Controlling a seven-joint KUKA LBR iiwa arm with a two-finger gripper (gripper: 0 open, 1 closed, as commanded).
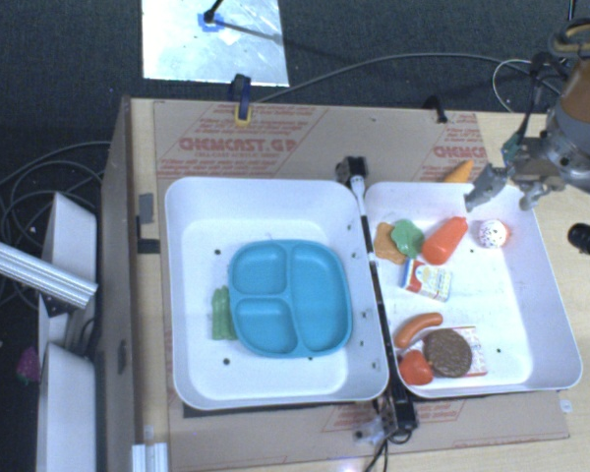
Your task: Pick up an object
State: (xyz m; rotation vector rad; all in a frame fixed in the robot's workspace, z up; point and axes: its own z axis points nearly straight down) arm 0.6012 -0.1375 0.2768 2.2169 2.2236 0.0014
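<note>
Above the far right corner of the right bin point(556, 347), my gripper point(503, 189) hangs with its two fingers spread apart and nothing between them. One fingertip sits over the bin's back rim; the other points toward the small white ball point(492, 232), which lies just below and apart from it.

Right bin contents, back to front: an orange carrot-shaped piece point(444, 241) lying tilted, touching a green leafy piece point(407, 236); a tan piece point(384, 242) just left of the green one; a small red-and-white carton point(430, 281) below the carrot; a sausage point(418, 326) lying slantwise; a round brown patty point(447, 353) on a flat card; a red tomato-like piece point(415, 367) beside the patty at the front left corner.

Another small orange piece point(458, 172) lies outside the bin on the cardboard behind it, left of my fingers.

Left bin point(192, 264): a blue sectioned plate point(289, 297) at centre, a green piece point(221, 314) touching its left edge.
</note>
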